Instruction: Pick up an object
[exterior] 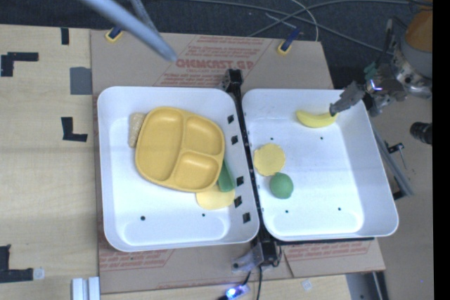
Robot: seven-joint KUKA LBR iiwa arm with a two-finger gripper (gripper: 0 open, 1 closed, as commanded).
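Note:
A yellow banana [315, 119] lies near the back of the right bin [365, 218]. My gripper [341, 105] reaches in from the right, low over that bin's back right corner, its tip right beside the banana's right end. Whether it touches the banana I cannot tell. Nothing shows as held. A flat yellow round piece [269, 159] and a green ball [281, 185] rest near the right bin's left wall, well apart from the gripper.
The left bin [119, 221] holds a yellow divided plate [179, 149], a tan piece [135, 128] at its left, a green item [226, 179] and a pale yellow item [214, 199] at its front right. Cables run across the dark floor behind the bins.

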